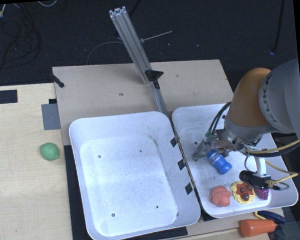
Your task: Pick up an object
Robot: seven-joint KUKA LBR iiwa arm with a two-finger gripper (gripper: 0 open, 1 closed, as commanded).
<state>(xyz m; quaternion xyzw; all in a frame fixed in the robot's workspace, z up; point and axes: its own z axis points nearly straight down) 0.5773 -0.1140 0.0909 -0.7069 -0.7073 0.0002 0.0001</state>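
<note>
Arm: the grey arm (pixel 282 96) reached in from the right, and its orange band sat above the right bin (pixel 192 122).
Pincer: the pincer (pixel 201 152) was low over the middle of the right bin and pointed toward the wall shared with the left bin (pixel 123 172).
Pincer state: it could not be told whether it was released or clenched, as the wrist covered much of it from above.
Blue cylinder: the blue cylinder (pixel 219 162) lay tilted on the floor of the right bin. It was just beside the pincer, on the side nearer the front edge. Whether the two touched could not be told, and it was not seen to be gripped.
Pink lump: a rounded pink lump (pixel 219 196) rested near the front rim of the right bin, below the blue cylinder in the view.
Yellow and red toy: this toy (pixel 242 192) sat just right of the pink lump.
Purple piece: a small purple piece (pixel 262 192) lay just right of that toy.
Left bin: it stood beside the right bin, and their rims met along the middle.
Green ball: a green ball (pixel 49 151) sat on the pale desk (pixel 21 203), left of the left bin and well apart from the pincer.
Orange object: an orange object (pixel 257 227) lay outside the bins, just past the front rim of the right bin.
Metal rail: a slim metal rail (pixel 132 44) slanted up from behind the two bins.
</note>
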